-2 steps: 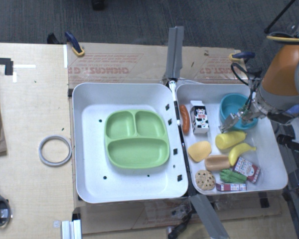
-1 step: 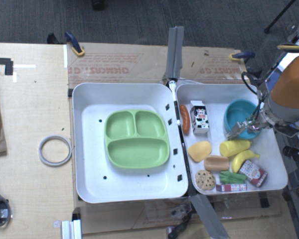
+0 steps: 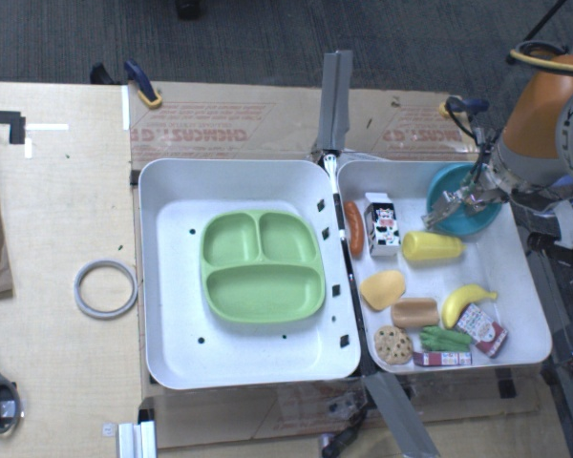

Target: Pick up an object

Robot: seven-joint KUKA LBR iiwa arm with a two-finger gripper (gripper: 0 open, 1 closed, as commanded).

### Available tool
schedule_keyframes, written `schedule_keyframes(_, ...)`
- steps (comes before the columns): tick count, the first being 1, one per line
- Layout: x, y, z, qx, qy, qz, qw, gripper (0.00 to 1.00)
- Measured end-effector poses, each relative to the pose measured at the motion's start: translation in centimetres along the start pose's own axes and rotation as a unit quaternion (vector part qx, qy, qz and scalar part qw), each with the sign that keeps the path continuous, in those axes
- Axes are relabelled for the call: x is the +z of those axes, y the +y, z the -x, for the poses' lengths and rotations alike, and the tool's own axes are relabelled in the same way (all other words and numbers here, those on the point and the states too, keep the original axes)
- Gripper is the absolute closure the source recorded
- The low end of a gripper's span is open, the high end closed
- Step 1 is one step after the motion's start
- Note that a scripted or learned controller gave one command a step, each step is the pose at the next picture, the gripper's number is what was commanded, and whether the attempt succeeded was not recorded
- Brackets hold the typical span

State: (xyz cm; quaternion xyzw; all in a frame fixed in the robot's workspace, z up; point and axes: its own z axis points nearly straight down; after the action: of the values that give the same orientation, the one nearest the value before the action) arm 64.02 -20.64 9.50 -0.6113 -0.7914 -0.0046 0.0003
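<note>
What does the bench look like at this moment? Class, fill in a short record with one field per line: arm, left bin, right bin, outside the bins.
arm: gripper over the teal bowl, rear of the right bin
left bin: green divided plate
right bin: bowl, milk carton, sausage, banana, cookie, yellow corn-like piece, other toy foods
outside the bins: grey ring on the bench, left side

Toy food crowds the right white plastic bin; open floor rings the green divided plate in the left white plastic bin.
</note>
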Motion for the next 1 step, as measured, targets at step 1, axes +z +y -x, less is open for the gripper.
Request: schedule_keyframes(1,-6.69,1.67,1.65,-0.025,-0.002,-0.003,0.9997,0.00)
